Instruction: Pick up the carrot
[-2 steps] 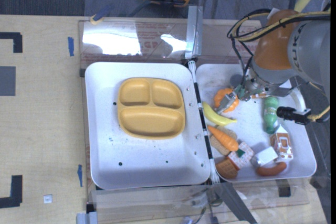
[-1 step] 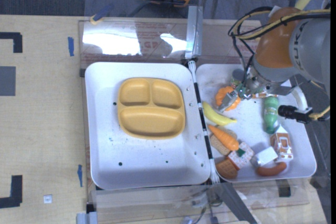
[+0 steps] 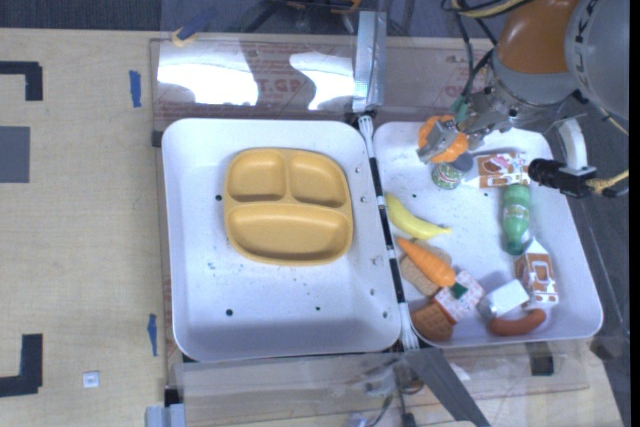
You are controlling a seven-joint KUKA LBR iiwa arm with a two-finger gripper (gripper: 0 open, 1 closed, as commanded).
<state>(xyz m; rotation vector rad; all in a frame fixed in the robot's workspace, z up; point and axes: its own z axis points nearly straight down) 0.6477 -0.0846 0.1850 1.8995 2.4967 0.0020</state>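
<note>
Looking down at a slant, 1 view: 2 shallow white bins side by side. Left bin (image 3: pixel 190 215), well away to the claw's lower left, holds 1 yellow divided plate (image 3: pixel 289 205) w/ 3 compartments, nothing on it. Right bin (image 3: pixel 585 305) holds the clutter & the claw.

Claw (image 3: pixel 447 141) sits at the right bin's upper-left part, arm (image 3: pixel 560 25) coming in from the upper right, grey w/ orange band. It's down on a small orange item (image 3: pixel 440 130); can't tell if that item is between the fingers or just under them. Can't tell whether the claw is apart or together — too blurred & hidden by the wrist.

Counts in right bin, rel. to claw:
- 1 carrot (image 3: pixel 428 260), well below & a bit left, lying tilted, tip toward the divider, leafy end at the lower right. Apart from the claw, not touched.
- 1 banana (image 3: pixel 415 220), below, between claw & carrot, just above the carrot.
- 1 small green-lidded can (image 3: pixel 448 176), just below the claw, near-touching.
- 1 green bottle (image 3: pixel 516 215), lower right, upright in the frame.
- 2 red/white packets: one (image 3: pixel 498 168) just right, one (image 3: pixel 538 277) far lower right.
- 1 sausage (image 3: pixel 517 322), far lower right, near the bin's front rim.
- 1 brown cookie-like piece (image 3: pixel 432 318), far below, just under the carrot's end.
- 1 white block (image 3: pixel 508 296) just above the sausage.
</note>
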